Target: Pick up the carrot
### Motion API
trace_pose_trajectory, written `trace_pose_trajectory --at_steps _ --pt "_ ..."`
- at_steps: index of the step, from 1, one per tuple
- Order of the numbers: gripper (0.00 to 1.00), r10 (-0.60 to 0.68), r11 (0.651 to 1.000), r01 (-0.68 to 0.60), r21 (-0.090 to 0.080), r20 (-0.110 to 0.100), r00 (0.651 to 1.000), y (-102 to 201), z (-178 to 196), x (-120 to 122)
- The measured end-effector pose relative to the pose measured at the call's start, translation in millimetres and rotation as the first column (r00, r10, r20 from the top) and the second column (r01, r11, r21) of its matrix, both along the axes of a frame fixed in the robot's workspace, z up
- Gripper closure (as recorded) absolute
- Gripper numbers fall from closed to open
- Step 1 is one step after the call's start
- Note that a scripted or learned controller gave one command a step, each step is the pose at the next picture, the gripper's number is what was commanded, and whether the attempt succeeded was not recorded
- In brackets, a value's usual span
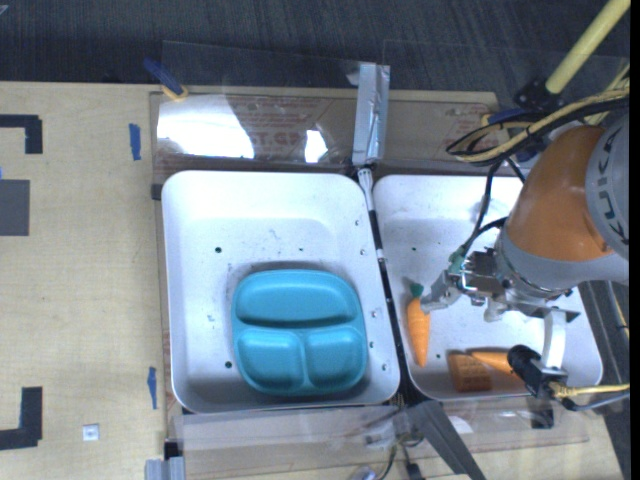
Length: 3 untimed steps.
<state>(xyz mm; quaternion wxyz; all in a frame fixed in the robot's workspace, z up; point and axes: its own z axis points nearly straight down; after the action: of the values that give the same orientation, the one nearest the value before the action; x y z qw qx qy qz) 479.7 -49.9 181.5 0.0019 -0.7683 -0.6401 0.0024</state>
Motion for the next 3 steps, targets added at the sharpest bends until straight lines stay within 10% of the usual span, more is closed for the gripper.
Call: trace_pose_trajectory --at_steps 1,2,3 --pt "0.00 0.149 0.989 -0.149 -0.001 0.004 0.989 18.9 0.0 48.4" --pt "0.00 -0.110 0.994 0.110 0.000 -0.002 0.994 -47.3 -46.0 -1.2" --pt "0.00 0.177 0.984 -0.177 0.000 0.006 0.984 17.4 0.7 47.7"
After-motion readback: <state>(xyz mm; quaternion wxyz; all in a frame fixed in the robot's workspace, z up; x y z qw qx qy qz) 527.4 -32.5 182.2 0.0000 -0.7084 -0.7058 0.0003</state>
